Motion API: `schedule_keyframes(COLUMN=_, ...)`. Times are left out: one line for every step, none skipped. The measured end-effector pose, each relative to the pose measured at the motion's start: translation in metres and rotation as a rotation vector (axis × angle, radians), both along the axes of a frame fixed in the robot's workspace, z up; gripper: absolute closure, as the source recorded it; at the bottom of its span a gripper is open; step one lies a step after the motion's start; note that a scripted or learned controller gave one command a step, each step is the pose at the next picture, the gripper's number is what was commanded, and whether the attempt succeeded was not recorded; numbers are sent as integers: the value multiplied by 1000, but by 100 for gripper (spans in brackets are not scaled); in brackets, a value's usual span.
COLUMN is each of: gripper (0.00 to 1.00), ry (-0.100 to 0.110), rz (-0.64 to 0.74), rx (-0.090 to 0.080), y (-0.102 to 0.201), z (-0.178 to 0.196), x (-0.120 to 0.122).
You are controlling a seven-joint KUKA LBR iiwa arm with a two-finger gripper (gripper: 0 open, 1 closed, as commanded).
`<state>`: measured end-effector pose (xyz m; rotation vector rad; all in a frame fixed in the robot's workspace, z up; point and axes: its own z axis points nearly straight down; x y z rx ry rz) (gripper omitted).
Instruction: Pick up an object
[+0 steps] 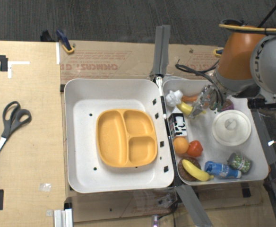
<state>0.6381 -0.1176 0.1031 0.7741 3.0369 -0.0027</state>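
The gripper (pixel 205 103) hangs low over the right bin's (pixel 258 148) back corner, just beside a small yellow object (pixel 185 109), so the reach-and-descend step seems underway; whether its fingers are spread cannot be told, and next it must settle squarely over that piece.

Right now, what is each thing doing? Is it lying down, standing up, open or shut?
Orange divided plate: lying flat in the left bin, right side up.
Scissors: lying flat on the bench, blades shut.
Banana: lying in the right bin.
Blue bottle: lying on its side.
White round container: sitting flat, top up.
Gripper: low over the right bin's far end.
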Motion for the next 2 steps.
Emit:
schedule_keyframes(gripper=100, ry=2, rz=-129, rx=2, y=27, z=90, x=13)
schedule_keyframes(gripper=100, ry=4, rz=-195, rx=4, y=81, z=119, x=-10)
